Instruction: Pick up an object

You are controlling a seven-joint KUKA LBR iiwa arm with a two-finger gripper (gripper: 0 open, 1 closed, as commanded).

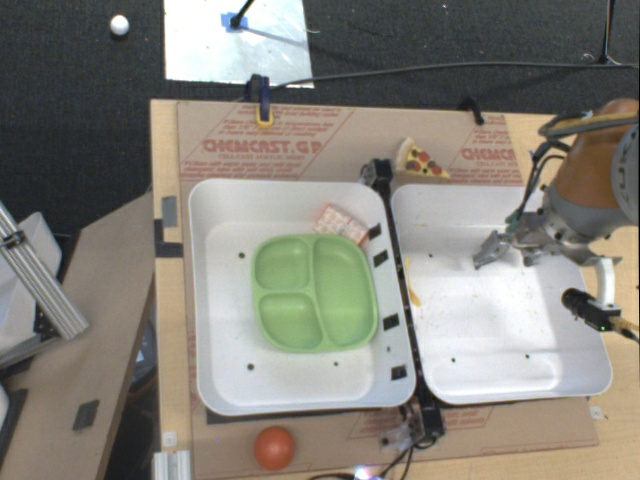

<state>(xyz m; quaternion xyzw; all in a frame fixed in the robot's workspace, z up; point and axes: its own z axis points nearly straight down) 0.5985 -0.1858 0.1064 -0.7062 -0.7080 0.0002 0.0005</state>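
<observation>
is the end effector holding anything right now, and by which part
Nothing visible. The end effector hangs over the right bin with no object between its fingers.

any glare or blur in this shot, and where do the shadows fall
Camera view: light is soft and even, with faint shadows along the inner walls of the left bin and under the green tray; the foil sheet at the top reflects brightly; the gripper looks slightly soft over the right bin; the rest is sharp.
</observation>
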